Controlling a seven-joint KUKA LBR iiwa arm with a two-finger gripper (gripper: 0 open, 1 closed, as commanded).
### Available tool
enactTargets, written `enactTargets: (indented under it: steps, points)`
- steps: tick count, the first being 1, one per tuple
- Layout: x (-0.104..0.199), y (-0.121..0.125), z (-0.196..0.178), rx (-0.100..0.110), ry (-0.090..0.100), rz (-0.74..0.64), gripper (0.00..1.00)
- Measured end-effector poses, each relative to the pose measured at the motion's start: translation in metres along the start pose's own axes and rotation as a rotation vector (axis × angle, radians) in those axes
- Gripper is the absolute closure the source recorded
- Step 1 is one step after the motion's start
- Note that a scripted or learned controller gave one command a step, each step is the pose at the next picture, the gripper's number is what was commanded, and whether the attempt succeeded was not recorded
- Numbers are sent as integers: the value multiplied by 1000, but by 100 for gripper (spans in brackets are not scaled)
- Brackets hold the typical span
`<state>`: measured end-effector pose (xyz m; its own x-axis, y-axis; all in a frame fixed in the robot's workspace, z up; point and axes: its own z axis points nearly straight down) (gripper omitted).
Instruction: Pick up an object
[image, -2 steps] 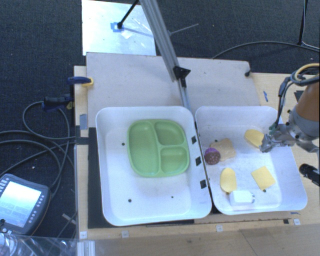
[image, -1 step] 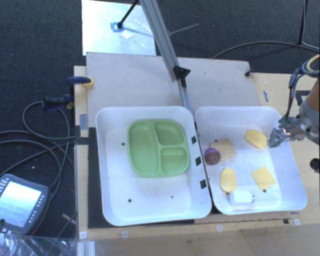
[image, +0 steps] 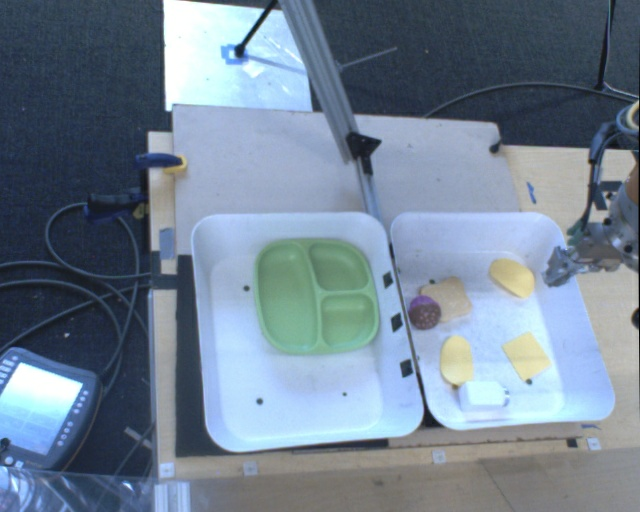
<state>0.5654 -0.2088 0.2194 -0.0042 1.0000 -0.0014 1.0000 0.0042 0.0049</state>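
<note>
The right bin (image: 575, 330) holds several small objects: a yellow oval piece (image: 511, 277) near the far right, a tan block (image: 451, 297) with a purple round piece (image: 424, 313) against it, a yellow oval (image: 456, 359), a flat yellow square (image: 526, 356) and a white block (image: 483, 394) at the front. My gripper (image: 556, 272) hangs at the bin's right rim, just right of the far yellow oval piece. Nothing shows between its fingers.
The left bin (image: 230, 400) holds a green divided tray (image: 316, 296). A grey metal pole (image: 330, 85) slants down to the bins' far junction. Cables and a pendant (image: 40, 405) lie off the bench at the left.
</note>
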Motion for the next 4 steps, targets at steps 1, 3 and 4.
enactTargets:
  steps: [1, 3, 4]
  points:
    - [55, -4, 8, 5, 3, -6, 100]
    - [160, -20, 19, 5, 4, -7, 100]
    - [211, -25, 0, 1, 4, -8, 100]
